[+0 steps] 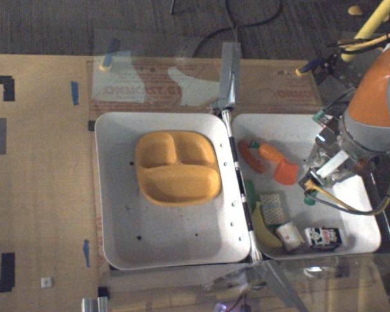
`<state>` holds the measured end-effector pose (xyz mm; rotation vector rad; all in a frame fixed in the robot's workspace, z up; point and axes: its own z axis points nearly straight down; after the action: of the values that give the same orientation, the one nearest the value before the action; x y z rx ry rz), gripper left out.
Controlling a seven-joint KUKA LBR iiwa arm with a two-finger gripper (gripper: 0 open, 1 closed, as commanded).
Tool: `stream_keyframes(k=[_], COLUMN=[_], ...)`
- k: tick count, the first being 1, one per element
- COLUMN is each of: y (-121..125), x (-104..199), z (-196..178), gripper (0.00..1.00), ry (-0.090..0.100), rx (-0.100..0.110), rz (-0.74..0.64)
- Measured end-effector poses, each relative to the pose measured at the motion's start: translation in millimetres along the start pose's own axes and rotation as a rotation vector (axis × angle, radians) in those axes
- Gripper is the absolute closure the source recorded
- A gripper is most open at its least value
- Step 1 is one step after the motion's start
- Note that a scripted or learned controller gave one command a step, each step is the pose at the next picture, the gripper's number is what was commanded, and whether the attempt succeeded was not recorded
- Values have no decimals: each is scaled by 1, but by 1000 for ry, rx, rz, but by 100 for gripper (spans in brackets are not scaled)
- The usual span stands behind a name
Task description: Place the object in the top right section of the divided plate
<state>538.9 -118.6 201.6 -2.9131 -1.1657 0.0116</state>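
Observation:
The orange divided plate (pixel 177 168) lies in the left white bin (pixel 117 233), with two small sections at the top and one wide section below. All its sections are bare. My gripper (pixel 314 181) hangs over the right bin (pixel 364 239), just right of an orange block (pixel 286 172). An orange carrot-like toy (pixel 269 152) and a red piece (pixel 251 158) lie to the gripper's left. I see nothing held in the gripper.
Lower in the right bin lie a yellow banana (pixel 265 231), a speckled square pad (pixel 272 208), a small white box (pixel 289 235), a black-and-white carton (pixel 323 237) and a green strip (pixel 249 190). A yellow cable (pixel 341 203) loops beneath the wrist.

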Motion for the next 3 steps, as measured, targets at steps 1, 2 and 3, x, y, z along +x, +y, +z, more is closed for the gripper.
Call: stream_keyframes(k=[1,2,3], y=[-11,-32,-32], x=[105,51,51], z=[-36,-66,-66], gripper=[100,100,0], ry=[2,0,0], rx=[-3,0,0], rz=[-87,177,177])
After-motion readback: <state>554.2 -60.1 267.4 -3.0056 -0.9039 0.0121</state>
